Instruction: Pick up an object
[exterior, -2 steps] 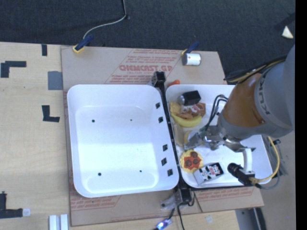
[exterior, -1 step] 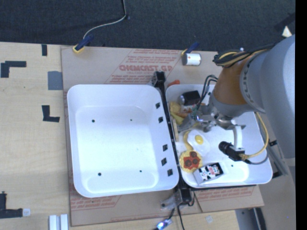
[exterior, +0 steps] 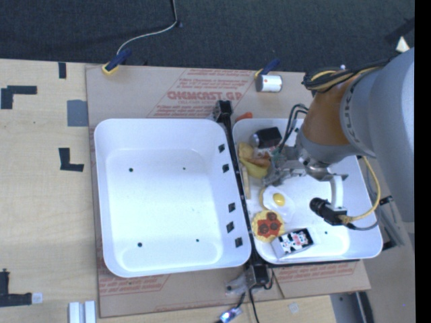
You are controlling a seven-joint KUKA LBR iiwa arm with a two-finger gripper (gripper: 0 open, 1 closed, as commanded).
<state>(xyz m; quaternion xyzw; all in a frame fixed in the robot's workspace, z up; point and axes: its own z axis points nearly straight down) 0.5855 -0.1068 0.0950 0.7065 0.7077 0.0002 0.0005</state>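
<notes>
Both bins [exterior: 161,194] are white. The fried egg toy [exterior: 277,199] is white with a yellow middle, and the round toy [exterior: 267,225] is yellow with red spots. The small card [exterior: 293,241] looks white with black marks, maybe.

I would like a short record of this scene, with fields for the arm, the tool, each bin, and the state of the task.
arm: over the right bin, reaching in from the right
tool: low, by the yellow banana-like toy
right bin contents: fried egg toy, red round toy, black-and-white card-like item, yellow toy
left bin: plain white floor with small dark dots
task state: no object visibly lifted
</notes>
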